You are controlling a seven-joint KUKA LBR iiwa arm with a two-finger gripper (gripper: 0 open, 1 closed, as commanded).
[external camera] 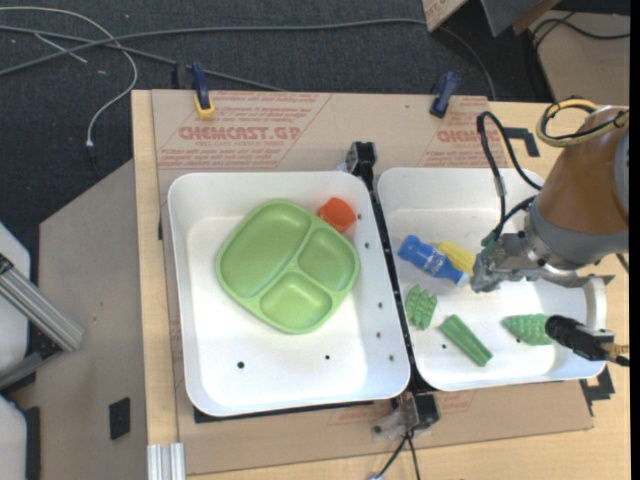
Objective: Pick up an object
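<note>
The right bin holds several small toys. A blue bottle-shaped piece lies beside a yellow piece near the bin's middle. A knobbly green piece sits by the left wall, a green block lies near the front, and a ridged green piece rests at the front right. My gripper hangs low over the right bin, just right of the yellow piece and above the green block. Nothing is visibly held in it.
The left bin carries a green divided plate with an orange piece at its upper right edge. The arm's grey wrist and orange band cover the right bin's right side. Black clips join the bins.
</note>
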